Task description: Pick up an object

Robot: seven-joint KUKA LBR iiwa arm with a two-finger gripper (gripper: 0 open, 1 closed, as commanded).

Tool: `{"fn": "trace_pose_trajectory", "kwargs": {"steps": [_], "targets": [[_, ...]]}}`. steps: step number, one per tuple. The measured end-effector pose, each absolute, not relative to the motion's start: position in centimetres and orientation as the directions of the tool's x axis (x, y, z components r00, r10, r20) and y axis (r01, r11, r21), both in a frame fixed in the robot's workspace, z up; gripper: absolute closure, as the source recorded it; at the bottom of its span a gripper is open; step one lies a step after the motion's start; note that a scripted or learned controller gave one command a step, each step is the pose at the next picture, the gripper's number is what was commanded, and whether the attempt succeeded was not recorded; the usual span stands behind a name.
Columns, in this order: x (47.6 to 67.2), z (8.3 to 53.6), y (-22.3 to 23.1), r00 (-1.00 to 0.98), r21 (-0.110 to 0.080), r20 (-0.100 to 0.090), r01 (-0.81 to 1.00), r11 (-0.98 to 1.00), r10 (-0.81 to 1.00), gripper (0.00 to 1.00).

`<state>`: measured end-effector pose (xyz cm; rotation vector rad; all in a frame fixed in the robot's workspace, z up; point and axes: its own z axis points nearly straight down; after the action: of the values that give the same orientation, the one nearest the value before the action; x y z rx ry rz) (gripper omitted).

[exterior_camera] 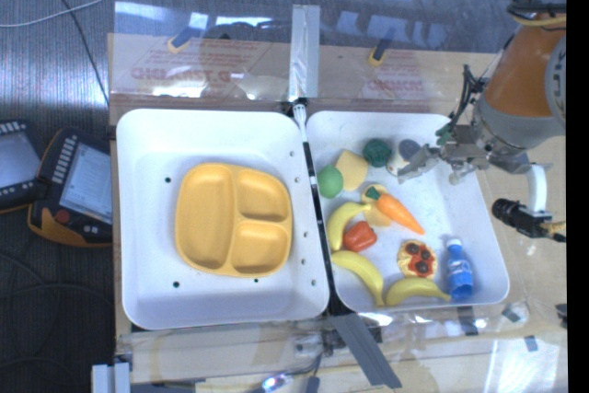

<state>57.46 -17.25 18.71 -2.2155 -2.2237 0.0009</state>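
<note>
Bananas (391, 288) at the right bin's (488, 235) near edge, the blue bottle (458, 269) just beside them.
Further back from the bananas lie a pizza slice (417, 259), red pepper (360, 236), carrot (396, 209) and green ball (376, 152). The gripper (416, 163) hangs beside the green ball, nothing between its fingers; whether they are spread or closed, I cannot tell. A yellow tray (233, 218) fills the left bin (147, 225).

Probably lab: teach pendant (69, 189), cables (55, 5).

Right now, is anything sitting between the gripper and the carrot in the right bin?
Nothing visible. The gripper hangs over the right bin's upper part, and the carrot lies just below it in the view with bare bin floor between them.
</note>
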Motion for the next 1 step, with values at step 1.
{"fn": "trace_pose_trajectory", "kwargs": {"steps": [1], "targets": [[58.00,9.01,-11.44,-0.187,0.009,-0.006,0.982,0.187,0.982,0.00]]}}
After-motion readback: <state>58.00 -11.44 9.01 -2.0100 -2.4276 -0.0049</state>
